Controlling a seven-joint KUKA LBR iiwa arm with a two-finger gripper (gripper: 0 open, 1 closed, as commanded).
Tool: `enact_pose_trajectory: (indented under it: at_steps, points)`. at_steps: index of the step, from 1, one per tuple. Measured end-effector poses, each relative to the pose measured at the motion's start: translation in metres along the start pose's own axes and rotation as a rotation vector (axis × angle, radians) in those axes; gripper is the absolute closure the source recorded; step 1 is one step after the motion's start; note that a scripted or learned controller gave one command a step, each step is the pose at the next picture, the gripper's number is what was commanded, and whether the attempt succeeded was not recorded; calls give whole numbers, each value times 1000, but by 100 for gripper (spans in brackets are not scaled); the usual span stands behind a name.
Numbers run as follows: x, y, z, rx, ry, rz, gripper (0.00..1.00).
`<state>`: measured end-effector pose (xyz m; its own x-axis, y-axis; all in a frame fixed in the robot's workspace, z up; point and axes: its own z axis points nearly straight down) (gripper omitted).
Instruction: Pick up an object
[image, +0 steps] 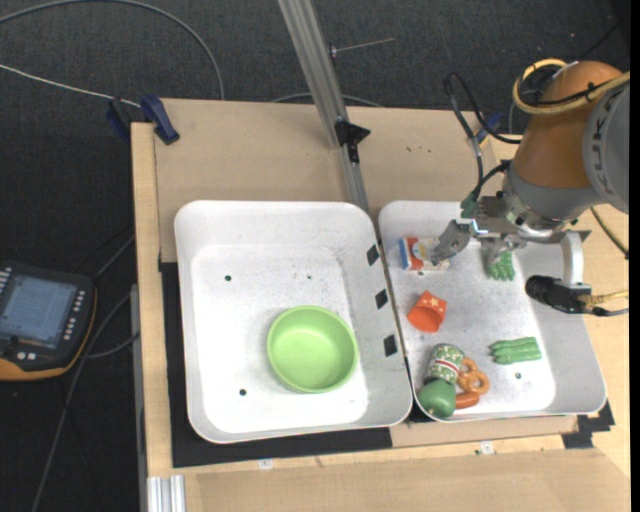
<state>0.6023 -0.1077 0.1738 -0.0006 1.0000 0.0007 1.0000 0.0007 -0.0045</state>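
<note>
Hand (455, 240) hangs low over the far left part of the right bin (570, 395), its tip just beside a small red, white and blue item (412, 252) near that bin's left wall. Whether it is spread or pressed together I cannot tell; nothing can be seen pinched in it. Other candidates lie in the same bin: an orange cup (427, 312) near the middle, a green piece (500, 265) by the far edge, another green piece (515, 350) toward the right, and a cluster of toys (450, 378) at the near left corner. A green bowl (312, 348) sits in the left bin (215, 235). By my reading, the pick is not yet done: approach looks close, but the grasp and lift remain.
</note>
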Motion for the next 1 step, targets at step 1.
enact_pose_trajectory:
  at_steps: [1]
  points:
    - [5, -9, 57, 0, 0, 0, 0]
